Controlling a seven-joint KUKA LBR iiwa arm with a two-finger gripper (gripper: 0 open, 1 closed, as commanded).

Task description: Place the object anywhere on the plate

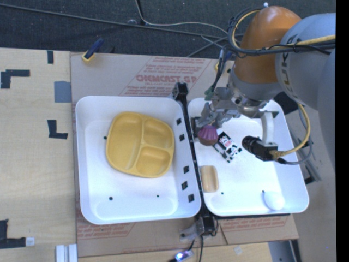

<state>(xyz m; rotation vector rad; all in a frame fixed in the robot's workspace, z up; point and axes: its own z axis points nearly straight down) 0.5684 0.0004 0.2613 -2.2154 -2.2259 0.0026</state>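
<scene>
Although I cannot tell my gripper's (210,125) state, the small purple toy (206,135) right of centre looks light and rounded; I'd pinch its middle.

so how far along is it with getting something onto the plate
Nothing looks done: the yellow plate in the left bin carries nothing. In hand: the claw is down in the right bin at the purple object, though a grip can't be confirmed. Left: lift it, carry it across the divider and set it on the plate. The tan piece and black-and-white toy lie untouched.
</scene>
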